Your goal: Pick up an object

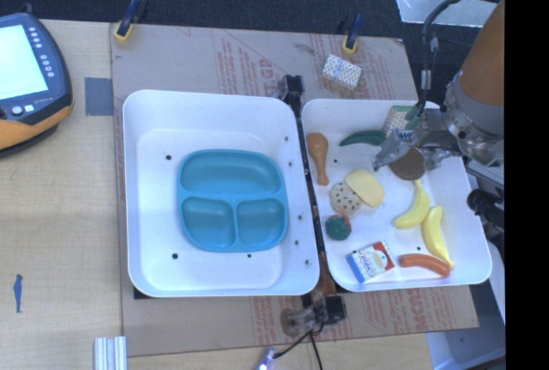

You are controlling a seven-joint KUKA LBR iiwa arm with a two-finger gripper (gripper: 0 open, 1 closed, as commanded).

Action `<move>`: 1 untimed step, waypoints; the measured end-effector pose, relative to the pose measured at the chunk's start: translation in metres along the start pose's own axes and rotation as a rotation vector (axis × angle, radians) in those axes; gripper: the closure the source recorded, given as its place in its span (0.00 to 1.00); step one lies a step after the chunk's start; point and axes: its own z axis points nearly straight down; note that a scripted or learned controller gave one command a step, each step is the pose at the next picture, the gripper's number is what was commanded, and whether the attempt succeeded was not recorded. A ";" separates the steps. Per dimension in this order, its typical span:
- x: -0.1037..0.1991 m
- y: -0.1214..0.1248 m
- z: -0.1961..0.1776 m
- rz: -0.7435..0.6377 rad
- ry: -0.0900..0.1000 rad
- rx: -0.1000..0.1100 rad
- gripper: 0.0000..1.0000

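My gripper [410, 155] hangs over the upper right part of the right bin [477, 274], open. Its fingers stand either side of a brown round object [409, 166] that lies on the bin floor just below. A green pepper [364, 137] and a pale green box [396, 118] lie close to its left. Further left are a brown drumstick [318, 156], a yellow wedge [366, 186], a speckled cookie [345, 199] and a green ball [338, 227]. Two bananas [413, 210] [436, 233], a sausage [424, 263] and a small carton [371, 261] lie toward the front.
The left bin [141, 188] holds a blue divided plate [232, 198]. A small patterned box [341, 71] sits on the board behind the bins. A tablet-like pendant [26, 76] rests at the far left. Clamps [127, 21] [350, 33] hold the board's back edge.
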 end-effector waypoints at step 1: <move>-0.012 0.040 0.082 -0.001 -0.002 0.002 0.00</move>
